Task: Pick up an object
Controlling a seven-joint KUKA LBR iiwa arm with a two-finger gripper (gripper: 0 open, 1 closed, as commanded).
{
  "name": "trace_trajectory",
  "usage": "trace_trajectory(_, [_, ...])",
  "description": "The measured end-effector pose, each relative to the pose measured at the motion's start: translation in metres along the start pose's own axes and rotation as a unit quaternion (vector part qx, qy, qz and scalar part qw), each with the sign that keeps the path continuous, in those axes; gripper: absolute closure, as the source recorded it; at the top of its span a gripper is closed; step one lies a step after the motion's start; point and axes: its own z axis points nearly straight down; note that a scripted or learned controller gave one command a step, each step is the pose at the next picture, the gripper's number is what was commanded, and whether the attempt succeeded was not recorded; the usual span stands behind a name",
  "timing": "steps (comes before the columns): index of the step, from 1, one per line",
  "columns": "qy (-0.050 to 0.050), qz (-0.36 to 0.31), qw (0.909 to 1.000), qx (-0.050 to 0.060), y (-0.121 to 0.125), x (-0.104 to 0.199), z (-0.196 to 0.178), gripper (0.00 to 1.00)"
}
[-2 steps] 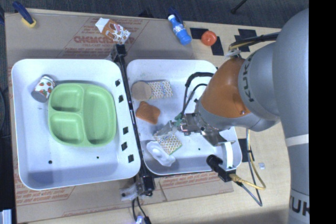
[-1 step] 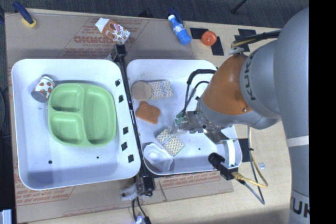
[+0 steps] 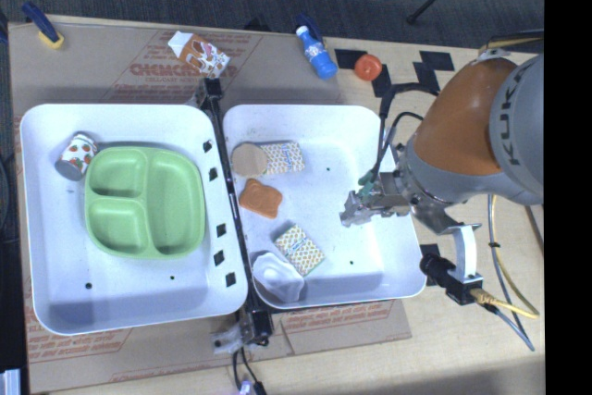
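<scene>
You see two white bins (image 3: 37, 199), the left holding a light green tray (image 3: 145, 199) and a red-and-green printed cup (image 3: 76, 155), the right a tan disc (image 3: 248, 159), an orange-brown block (image 3: 260, 198), two blue-and-yellow patterned packets (image 3: 299, 249) and a white cup (image 3: 276, 277).

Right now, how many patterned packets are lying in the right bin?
2. One patterned packet lies near the bin's far side, beside a round tan piece. The other packet lies near the front, next to a white cup. None seems hidden.
</scene>
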Motion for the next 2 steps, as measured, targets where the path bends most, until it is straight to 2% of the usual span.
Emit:
trace_trajectory(1, [0.000,-0.001,1.0000,0.000,0.000,0.026,-0.018,1.00])
trace_trajectory(2, [0.000,-0.001,1.0000,0.001,0.000,0.029,-0.006,1.00])
